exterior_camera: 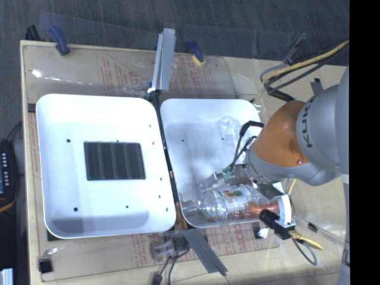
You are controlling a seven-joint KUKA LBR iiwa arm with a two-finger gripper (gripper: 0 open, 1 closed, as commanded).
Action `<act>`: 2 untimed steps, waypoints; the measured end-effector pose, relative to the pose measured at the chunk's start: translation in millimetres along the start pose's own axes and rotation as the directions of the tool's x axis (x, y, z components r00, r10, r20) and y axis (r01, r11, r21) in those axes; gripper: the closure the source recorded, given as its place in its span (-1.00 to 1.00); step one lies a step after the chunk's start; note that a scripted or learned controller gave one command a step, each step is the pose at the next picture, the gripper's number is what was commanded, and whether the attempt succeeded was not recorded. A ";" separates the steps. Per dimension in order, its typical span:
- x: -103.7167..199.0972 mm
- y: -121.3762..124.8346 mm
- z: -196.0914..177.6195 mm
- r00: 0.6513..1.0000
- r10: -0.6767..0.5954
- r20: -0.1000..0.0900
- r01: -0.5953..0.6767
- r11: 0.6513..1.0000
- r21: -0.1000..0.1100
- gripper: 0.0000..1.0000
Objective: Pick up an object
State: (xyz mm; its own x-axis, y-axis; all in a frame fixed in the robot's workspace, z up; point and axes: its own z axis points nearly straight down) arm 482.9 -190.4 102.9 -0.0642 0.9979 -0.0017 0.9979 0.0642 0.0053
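**Arm low over the right bin, bottle lying at its near edge**

On the left sits the left bin (95, 165), shallow and white, with a dark ribbed rectangular panel (114, 160) lying flat near its middle. Blue clamps (58, 40) grip the bench's far edge, and an upright grey metal bar (162, 61) stands at the far end of the seam between the two bins.

Just to the right is the right bin (190, 141). A clear plastic bottle (222, 205) lies on its side along the bin's near wall, its copper-coloured end pointing right. Another small clear item (230, 125) rests toward the bin's far right corner; what it is I cannot tell.

From the right the grey arm (323, 135) reaches in, its orange band (282, 138) over the bin's right edge. The gripper (237, 177) hangs low just above the bottle, close to it or touching. From here I cannot tell how far it is open or whether it has hold of anything, as the wrist hides it.
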 end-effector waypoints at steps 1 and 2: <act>59.1 0.4 10.9 0.998 -0.064 -0.003 0.064 0.998 0.005 -1.00; -20.9 -7.0 -48.0 0.994 0.107 0.001 -0.107 0.994 0.005 -1.00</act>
State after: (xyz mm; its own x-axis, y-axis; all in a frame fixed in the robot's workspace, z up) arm 477.0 -211.6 150.8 0.0433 0.9991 -0.0017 0.9991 -0.0433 0.0002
